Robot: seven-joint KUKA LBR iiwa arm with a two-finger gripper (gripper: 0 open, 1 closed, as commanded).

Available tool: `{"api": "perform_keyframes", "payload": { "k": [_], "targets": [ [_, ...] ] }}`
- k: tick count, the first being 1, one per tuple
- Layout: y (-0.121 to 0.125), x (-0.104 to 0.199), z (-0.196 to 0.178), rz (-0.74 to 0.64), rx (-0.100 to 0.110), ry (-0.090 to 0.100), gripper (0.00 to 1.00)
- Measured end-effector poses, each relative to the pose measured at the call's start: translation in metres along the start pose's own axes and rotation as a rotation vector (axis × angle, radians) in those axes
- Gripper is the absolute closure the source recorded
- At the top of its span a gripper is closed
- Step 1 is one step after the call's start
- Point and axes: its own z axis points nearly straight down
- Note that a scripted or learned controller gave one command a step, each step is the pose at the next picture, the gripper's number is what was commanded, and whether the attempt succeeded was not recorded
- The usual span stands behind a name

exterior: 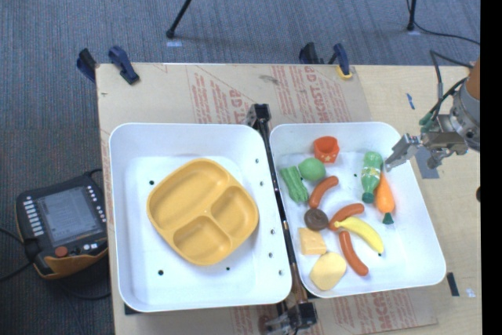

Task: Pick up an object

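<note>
The right bin [408, 247] holds several toy foods: an orange cup [326, 148], a green ball [312, 169], a green pod [295, 183], a green bottle [372, 172], a carrot [384, 198], a banana [362, 234], three sausages, one of them [323, 191] near the middle, a cheese wedge [313, 242] and a pale yellow lump [328, 271]. My gripper [410, 161] hangs over the bin's upper right rim, just right of the bottle and carrot. Its fingers are open and nothing is between them.
The left bin [129, 169] holds a yellow divided plate [202, 210]. A black bar [271, 169] runs between the bins. Clamps [121, 63] grip the bench's far edge. A teach pendant [63, 223] lies on the floor to the left.
</note>
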Motion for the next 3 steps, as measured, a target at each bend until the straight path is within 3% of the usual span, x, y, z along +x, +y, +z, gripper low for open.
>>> {"api": "perform_keyframes", "payload": {
  "k": [1,2,3],
  "targets": [
    [0.046,-0.011,0.174,-0.003,0.004,0.005,0.0],
    [0.046,-0.011,0.164,-0.004,0.004,0.004,1.0],
    [0.007,0.046,0.059,-0.002,-0.001,0.001,1.0]
  ]
}}
